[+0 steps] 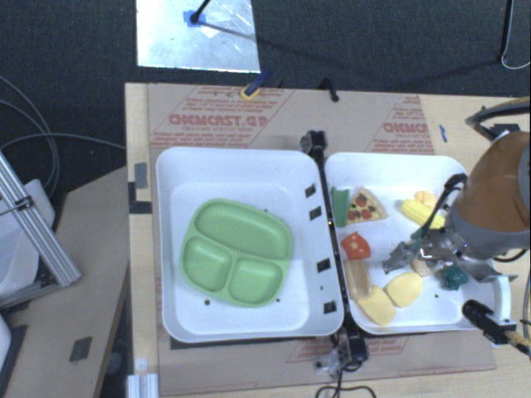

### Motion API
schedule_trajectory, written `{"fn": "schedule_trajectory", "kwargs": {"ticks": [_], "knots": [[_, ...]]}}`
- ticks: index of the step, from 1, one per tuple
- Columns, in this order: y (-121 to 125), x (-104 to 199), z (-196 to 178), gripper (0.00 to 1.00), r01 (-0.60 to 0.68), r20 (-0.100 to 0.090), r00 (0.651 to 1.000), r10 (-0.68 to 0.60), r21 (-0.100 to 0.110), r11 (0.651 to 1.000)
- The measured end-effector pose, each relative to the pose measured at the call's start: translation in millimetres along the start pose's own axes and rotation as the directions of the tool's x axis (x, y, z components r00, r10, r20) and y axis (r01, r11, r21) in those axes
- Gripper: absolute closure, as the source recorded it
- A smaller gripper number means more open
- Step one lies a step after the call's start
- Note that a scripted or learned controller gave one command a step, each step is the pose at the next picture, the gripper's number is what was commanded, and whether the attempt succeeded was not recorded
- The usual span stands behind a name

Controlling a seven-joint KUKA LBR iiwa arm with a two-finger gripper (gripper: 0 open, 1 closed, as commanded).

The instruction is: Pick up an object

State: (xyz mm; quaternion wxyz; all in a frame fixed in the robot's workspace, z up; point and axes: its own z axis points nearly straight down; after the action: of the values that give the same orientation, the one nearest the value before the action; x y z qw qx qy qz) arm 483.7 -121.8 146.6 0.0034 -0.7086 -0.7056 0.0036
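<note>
Seen from above at a slant: two shallow white bins side by side on a bench. In the left bin [174, 181], a pale green divided plate [236, 251] with three compartments, lying flat near the middle. In the right bin [390, 162], a scatter of toy food: a pizza slice [365, 206] near the upper left, a thin green piece [339, 206] just beside it against the divider, a red piece [356, 245] below that, a tan stick [358, 279] lower still, a yellow corn-like piece [421, 211] toward the upper right, two pale yellow rounded pieces [392, 297] touching near the bin's lower edge, and a small teal object [454, 278] at the right, partly hidden. Reaching in from the right, the grey arm with its orange band [498, 181], wrist low over the right bin. Gripper [404, 256] down among the toys, its grey fingers [397, 258] pointing left, between the red piece and the upper pale yellow piece, just above the latter. Too small and cluttered to tell how far apart the jaws stand, or whether anything sits between them. Beyond the bins, brown printed cardboard under them and dark carpet with a shiny square sheet [197, 23] at the top.
</note>
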Motion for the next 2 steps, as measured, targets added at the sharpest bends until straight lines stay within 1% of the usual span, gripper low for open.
{"fn": "schedule_trajectory", "kwargs": {"ticks": [1, 2], "knots": [[6, 37, 59, 0.0, 0.005, 0.003, 1.0, -0.005, -0.018, 1.0], [15, 39, -44, 0.0, 0.009, 0.002, 1.0, -0.009, -0.024, 1.0]]}}
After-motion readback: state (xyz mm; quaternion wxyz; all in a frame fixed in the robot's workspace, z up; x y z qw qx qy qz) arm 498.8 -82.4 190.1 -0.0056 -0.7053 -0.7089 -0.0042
